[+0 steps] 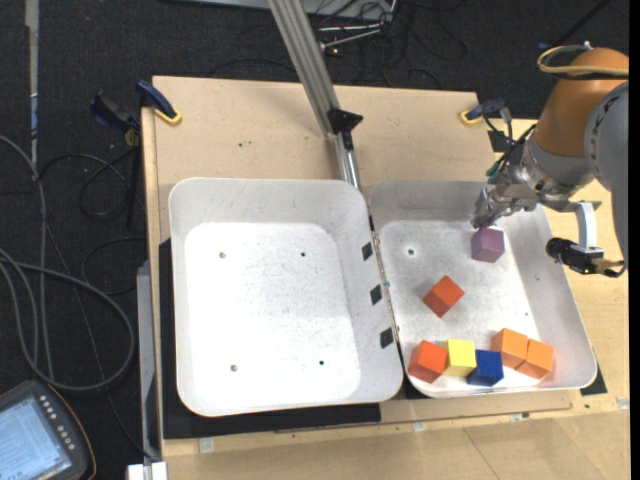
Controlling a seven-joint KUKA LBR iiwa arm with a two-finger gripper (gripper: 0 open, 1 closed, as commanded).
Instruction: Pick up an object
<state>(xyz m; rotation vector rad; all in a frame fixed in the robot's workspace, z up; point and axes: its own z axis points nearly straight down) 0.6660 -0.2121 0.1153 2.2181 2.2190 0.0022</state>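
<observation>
- You see the grey arm with its orange band reaching in from 3 o'clock, and its two-finger gripper point(492, 215) sits low over the far part of the right shallow white bin point(570, 308).
- The small purple cube point(488, 244) hangs or rests right under the gripper, touching its tip; you cannot tell from this slant whether the tool is closed on the cube or merely pressing above it (the wrist hides the contact).
- From the purple cube, look toward 7 o'clock for a lone orange-red cube point(443, 295), tilted on the bin floor, apart from the rest.
- Along the right bin's 6 o'clock edge lies a tight row: a red-orange cube point(428, 359), a yellow cube point(461, 354), a blue cube point(487, 367) and two orange cubes point(524, 351), each touching its neighbour.
- The left shallow white bin point(200, 298) lies beside it at 9 o'clock, their rims meeting.
</observation>
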